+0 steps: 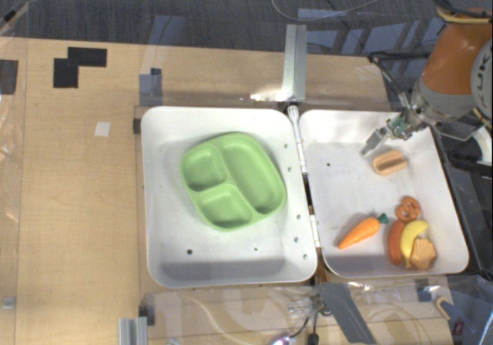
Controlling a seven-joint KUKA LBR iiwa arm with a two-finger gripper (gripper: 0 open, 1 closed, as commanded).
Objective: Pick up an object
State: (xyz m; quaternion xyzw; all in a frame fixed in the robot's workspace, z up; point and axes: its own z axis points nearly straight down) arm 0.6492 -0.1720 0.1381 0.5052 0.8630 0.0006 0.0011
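My gripper (383, 140) hangs over the far part of the right bin (339, 182), with one finger (373, 142) reaching left and down. A tan hot dog bun (390, 162) lies just below and right of it, apart from the fingers. An orange carrot (360, 232) lies near the bin's front. In the front right corner a pretzel (407, 208), a red sausage (395, 242), a yellow banana (413, 231) and a piece of bread (422, 253) are bunched together. Nothing shows between the fingers.
The left bin (166, 259) holds a green divided plate (231, 179) with three compartments. A metal post (295, 58) stands behind the divider between the bins. The arm's orange band (454, 55) rises at the right. A black cable loops at the back.
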